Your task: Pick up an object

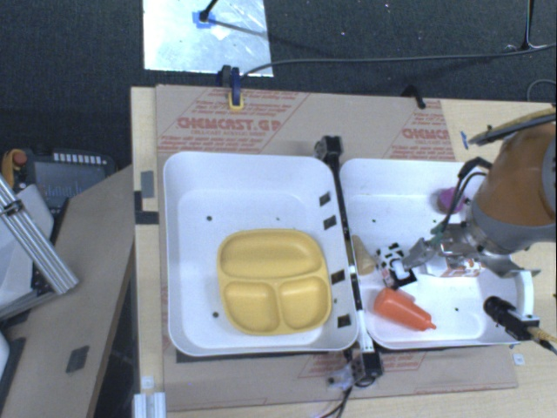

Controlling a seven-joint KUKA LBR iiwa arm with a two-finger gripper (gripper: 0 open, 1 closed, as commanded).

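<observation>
On the worktop (144, 129), the left shallow white bin (187, 233) holds a yellow three-compartment plastic plate (274, 281), which lies flat toward the bin's near side. Right of the plate, just past the wall the two bins share, the right shallow white bin (392, 190) holds a small tan lump (363, 260), about level with the plate's far rim. Further right of the plate, level with its two smaller compartments, lies the orange carrot-shaped toy (403, 310). Its long axis runs at a slant, with the thick end toward the plate and the tapered tip pointing away from it, toward the near right corner. The gripper (402, 265) hangs just beyond the toy, on its far side, and I cannot tell how its jaws stand. Farthest from the plate, a small purple thing (449, 199) sits partly hidden by the grey arm (513, 225).
</observation>
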